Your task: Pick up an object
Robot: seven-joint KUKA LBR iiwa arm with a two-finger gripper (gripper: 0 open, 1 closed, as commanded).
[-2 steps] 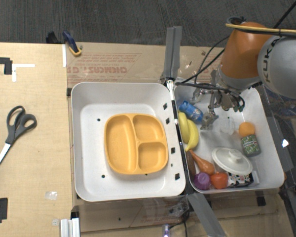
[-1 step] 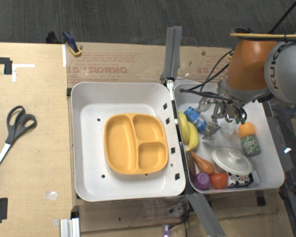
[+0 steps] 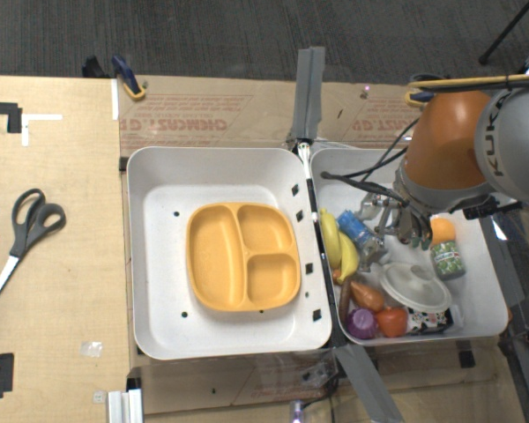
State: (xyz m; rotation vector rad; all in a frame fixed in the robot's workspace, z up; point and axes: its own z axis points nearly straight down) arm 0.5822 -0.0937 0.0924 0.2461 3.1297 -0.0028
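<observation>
Just left of jaws [image 3: 397, 230], banana [image 3: 337, 243], blue bottle [image 3: 355, 228]

At the upper right of the frame, the arm [image 3: 502, 139] is being seen as a thick rounded body, grey on its outer section and wrapped by a glossy orange band [image 3: 450, 144] nearer the wrist. Part of a dark printed letter is being shown on the grey shell at the right edge. Below the orange band, a grey collar is being followed by a cluster of silvery metal parts at the gripper [image 3: 397, 227]. Thin black cables are being carried along the wrist, looping out to the left.
</observation>
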